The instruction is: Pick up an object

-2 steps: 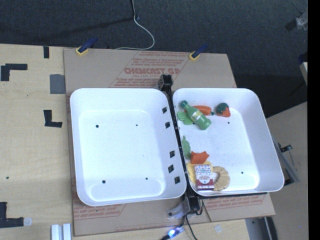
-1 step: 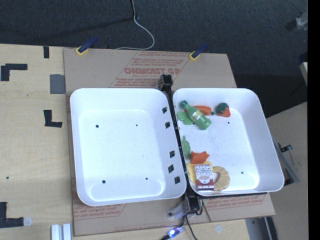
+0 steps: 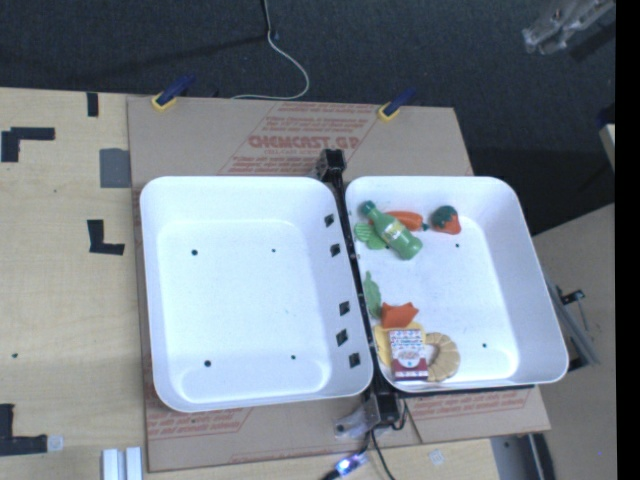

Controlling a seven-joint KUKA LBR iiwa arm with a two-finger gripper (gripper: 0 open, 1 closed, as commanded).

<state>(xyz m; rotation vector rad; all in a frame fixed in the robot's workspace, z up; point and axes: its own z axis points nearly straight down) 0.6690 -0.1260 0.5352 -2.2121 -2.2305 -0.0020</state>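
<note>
Clutter is the risk: small green plastic bottle (image 3: 393, 234) lies touching an orange carrot-like piece (image 3: 405, 218) in the right white bin (image 3: 500, 268). Blurry claw (image 3: 565, 18) hangs well apart, grip unreadable; it might snag both.

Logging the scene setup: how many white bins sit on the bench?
2. The left bin and the right bin lie side by side, touching along the middle; the small toys lie in the right one.
</note>
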